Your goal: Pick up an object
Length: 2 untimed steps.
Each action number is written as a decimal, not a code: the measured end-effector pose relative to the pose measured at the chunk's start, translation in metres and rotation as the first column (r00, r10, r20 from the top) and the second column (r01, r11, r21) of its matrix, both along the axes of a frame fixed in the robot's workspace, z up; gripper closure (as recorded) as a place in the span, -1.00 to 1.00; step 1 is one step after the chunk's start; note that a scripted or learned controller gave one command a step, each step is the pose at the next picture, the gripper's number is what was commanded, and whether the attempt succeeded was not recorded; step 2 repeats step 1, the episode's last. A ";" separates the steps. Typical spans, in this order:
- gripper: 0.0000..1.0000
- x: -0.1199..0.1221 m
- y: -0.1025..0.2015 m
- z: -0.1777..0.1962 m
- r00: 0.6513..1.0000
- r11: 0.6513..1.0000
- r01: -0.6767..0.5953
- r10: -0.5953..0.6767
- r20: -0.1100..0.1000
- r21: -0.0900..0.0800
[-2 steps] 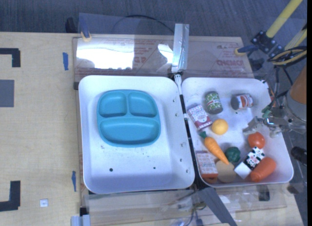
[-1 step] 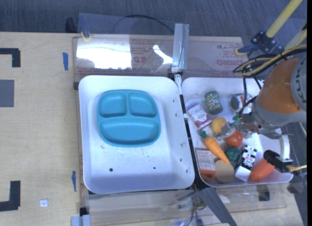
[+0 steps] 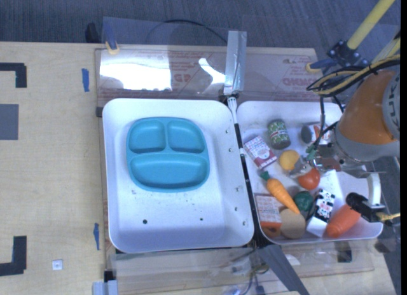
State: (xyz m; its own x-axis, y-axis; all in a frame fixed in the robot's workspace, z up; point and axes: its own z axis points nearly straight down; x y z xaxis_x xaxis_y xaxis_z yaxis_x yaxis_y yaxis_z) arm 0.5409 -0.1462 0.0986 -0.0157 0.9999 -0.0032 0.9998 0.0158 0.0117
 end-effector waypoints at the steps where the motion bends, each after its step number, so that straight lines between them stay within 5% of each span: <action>1: 1.00 0.069 0.061 0.090 1.000 1.000 -0.010 0.010 -0.003 0.004; 2: 1.00 0.069 0.061 0.090 1.000 1.000 -0.010 0.010 -0.003 0.004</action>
